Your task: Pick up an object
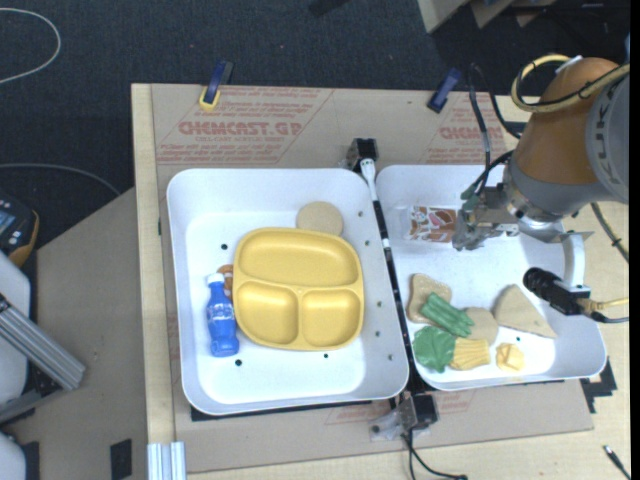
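Gripper point(468, 230): two-finger tool on the grey arm with the orange band point(560, 138), reaching in from the right and poised low over the upper part of the right white bin point(590, 358); whether it stands open or closed cannot be told from this slanted view, and nothing is seen in its hold. Nearest item: a flat printed packet, white with red-brown markings point(432, 223), lying just beside the tool at the bin's upper left. Judged light, thin and pliable, possibly slick; likely best taken across its short width near the middle, pressing down so the film does not slide away. Other contents, right bin: a tan bread-slice-shaped toy point(428, 290), a green leafy plastic piece point(443, 318), a yellow corn-like piece point(470, 352), a pale wedge-shaped piece point(520, 313), a small yellow cheese-like block point(510, 357); these look stiff and light, clustered close along the lower half. Left white bin point(190, 228): a yellow three-compartment plastic tray point(297, 288), a small blue bottle point(221, 318) lying just beside the tray's left edge, and a beige round disc point(319, 218) at the tray's upper rim.
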Controlling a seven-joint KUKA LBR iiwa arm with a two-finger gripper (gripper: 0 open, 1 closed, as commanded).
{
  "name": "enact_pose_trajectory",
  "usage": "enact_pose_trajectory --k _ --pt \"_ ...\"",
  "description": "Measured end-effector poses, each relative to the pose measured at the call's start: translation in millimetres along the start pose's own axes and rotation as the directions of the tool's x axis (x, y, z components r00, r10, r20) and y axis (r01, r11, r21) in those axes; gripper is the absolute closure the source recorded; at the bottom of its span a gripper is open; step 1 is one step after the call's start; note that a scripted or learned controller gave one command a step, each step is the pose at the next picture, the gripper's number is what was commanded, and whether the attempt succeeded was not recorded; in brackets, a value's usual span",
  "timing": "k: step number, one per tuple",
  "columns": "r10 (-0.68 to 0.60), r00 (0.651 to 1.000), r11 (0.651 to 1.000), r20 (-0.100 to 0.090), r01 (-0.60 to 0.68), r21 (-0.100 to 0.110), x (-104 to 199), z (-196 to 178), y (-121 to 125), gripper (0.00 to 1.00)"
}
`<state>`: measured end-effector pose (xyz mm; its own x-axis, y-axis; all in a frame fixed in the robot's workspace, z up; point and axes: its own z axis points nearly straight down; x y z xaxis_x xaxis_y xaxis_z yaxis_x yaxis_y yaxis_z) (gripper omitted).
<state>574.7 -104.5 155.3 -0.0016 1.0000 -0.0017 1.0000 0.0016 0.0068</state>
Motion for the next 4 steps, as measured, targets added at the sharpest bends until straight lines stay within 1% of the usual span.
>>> enact_pose_trajectory --k 1,2,3,4 --pt "0.0 1.0 1.0 0.0 0.0 0.0 4.4 -44.6 -0.9 1.0" --pt "0.0 1.0 1.0 0.0 0.0 0.001 4.4 -71.5 0.6 1.0" --pt "-0.004 1.0 1.0 -0.002 0.004 0.003 51.4 -60.9 26.7 1.0" --pt "-0.005 1.0 1.0 -0.003 0.005 0.002 106.9 -65.4 40.3 1.0"
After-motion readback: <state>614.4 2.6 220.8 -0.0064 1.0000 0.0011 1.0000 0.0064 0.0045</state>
